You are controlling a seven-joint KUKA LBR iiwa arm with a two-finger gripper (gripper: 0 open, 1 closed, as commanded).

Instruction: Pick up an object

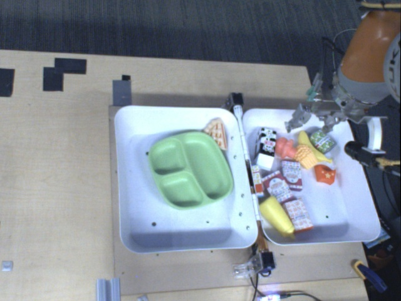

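My gripper [315,119] hangs over the back of the right bin [351,227], its fingers spread open with nothing held between them. Just below and in front of it lie a yellow-orange toy [307,152], a salmon-coloured piece [285,148] and a green round item [323,142]. A black-and-white box [267,140] and a white cube [265,162] sit to the left. Further forward are a red strawberry-like piece [326,175], red-and-white packets [283,185] and a yellow oblong fruit [276,216].
The left bin [135,227] holds a green divided plate [189,168] with a waffle piece [216,131] at its back right corner. A divider rail [245,162] runs between the bins. The arm's orange band [366,46] rises at the upper right.
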